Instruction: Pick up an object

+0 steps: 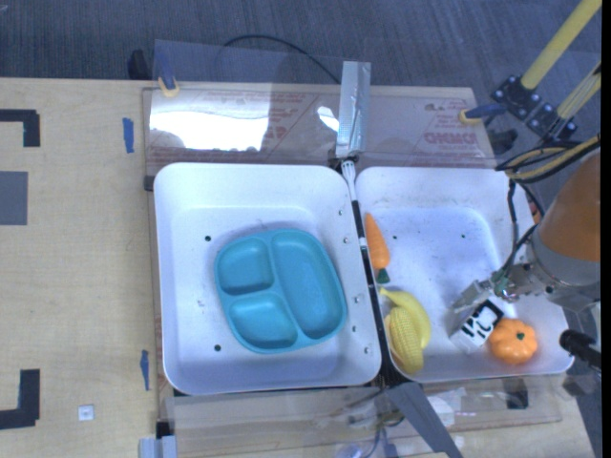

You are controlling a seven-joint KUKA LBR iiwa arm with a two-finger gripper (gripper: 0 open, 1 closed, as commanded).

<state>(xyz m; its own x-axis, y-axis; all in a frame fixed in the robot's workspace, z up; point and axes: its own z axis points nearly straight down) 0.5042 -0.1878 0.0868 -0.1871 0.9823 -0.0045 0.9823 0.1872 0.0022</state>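
Jaws point(474, 305) low in right bin point(430, 203), can't tell if open or holding anything | orange point(513, 342) just beside, corn point(406, 324) & carrot point(376, 242) by left wall | risk: orange rolls off, or jaws hit bin wall

The bins point(191, 218) looked like smooth white plastic. The blue tray point(280, 289) was matt plastic. The bench point(67, 284) showed pale wood, and the orange toy point(513, 342) shone glossy
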